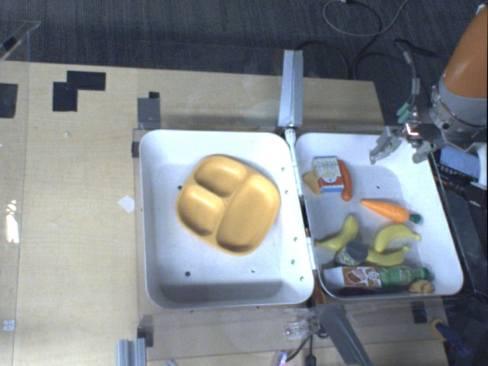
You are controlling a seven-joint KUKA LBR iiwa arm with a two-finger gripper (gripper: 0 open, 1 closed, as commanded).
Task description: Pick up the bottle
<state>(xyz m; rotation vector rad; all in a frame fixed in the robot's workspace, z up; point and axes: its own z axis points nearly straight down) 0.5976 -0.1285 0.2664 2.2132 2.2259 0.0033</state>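
Bottle (381,277) lay on its side along the near wall of the right bin (444,227) — gripper (399,148) hung well apart over the far edge, fingers spread, pinching nothing.

The grey arm with orange band (467,59) enters from the upper right. Its two-finger metal gripper (400,147) points down-left, fingers (381,145) spread apart with nothing between them.

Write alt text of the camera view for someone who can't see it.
A robot arm's pincer hovers over the far edge of the right bin, where a bottle lies among toy food at the near wall. The left bin holds a large yellow bread-like lump.
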